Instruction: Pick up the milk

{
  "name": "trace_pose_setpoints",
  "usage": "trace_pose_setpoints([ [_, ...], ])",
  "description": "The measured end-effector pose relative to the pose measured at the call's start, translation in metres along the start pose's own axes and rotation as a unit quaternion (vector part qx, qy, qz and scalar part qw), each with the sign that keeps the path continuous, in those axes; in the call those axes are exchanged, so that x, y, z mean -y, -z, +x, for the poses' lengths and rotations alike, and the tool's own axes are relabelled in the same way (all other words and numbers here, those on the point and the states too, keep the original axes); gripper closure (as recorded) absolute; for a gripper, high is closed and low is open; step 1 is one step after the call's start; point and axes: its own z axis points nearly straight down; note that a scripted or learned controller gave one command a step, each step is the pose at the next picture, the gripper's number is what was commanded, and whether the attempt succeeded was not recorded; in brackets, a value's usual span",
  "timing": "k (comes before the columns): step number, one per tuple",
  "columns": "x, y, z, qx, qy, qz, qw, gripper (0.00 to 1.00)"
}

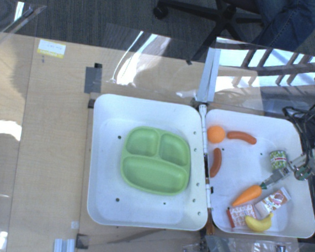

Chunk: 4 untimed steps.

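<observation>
Reaching in from the right, my gripper [272, 179] hangs low over the right bin [297, 230], its thin metal fingers blurred together, so I cannot tell how far they are parted or whether they grip anything. Just below it lies the milk [272, 202], a small flat carton, tilted. A tapered carrot [246, 195] sits just left of the tips, a curved banana [259, 223] below, a striped green can [278, 159] just above. Farther left lie two sausages, one [216, 161] upright, an orange [216, 134], and a smooth green tray [156, 159].
</observation>
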Motion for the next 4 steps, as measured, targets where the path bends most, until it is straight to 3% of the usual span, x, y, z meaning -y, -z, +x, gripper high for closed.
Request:
trace_pose_setpoints([
  [1,0.005,-0.081,0.001,0.006,0.009,-0.006,0.9999,0.0],
  [2,0.005,-0.006,0.002,0.0,0.036,0.0,0.9994,0.0],
  [3,0.007,-0.082,0.001,0.004,0.055,-0.004,0.9984,0.0],
  [4,0.004,-0.07,0.0,0.008,0.056,-0.007,0.9984,1.0],
])
